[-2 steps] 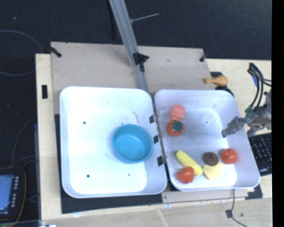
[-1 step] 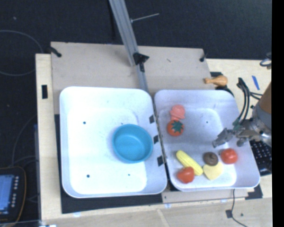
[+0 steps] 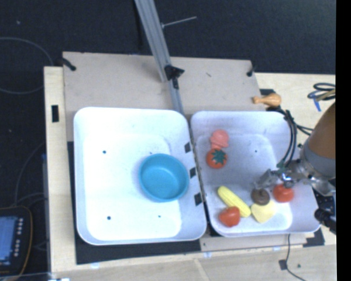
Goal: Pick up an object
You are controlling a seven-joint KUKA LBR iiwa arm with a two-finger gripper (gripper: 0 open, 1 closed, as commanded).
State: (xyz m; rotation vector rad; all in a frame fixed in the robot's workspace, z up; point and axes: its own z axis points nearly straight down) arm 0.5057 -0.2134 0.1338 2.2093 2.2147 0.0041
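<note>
The right bin (image 3: 245,124) holds several toy foods. A pink piece (image 3: 220,138) and a red fruit with a green top (image 3: 216,158) lie at its upper left. A yellow oblong piece (image 3: 233,198) and a red tomato (image 3: 229,216) sit near the front. A brown round piece (image 3: 260,196), a pale yellow piece (image 3: 263,212) and a red piece (image 3: 283,194) cluster at the front right. My gripper (image 3: 276,181) hangs low over this cluster, just above the red and brown pieces. Nothing is visibly lifted.
The left bin (image 3: 105,133) holds a blue bowl (image 3: 163,177). A metal pole (image 3: 155,34) slants down to the gap between the bins. A small orange object (image 3: 267,100) lies on the bench behind the right bin. Cables run along the arm at the right.
</note>
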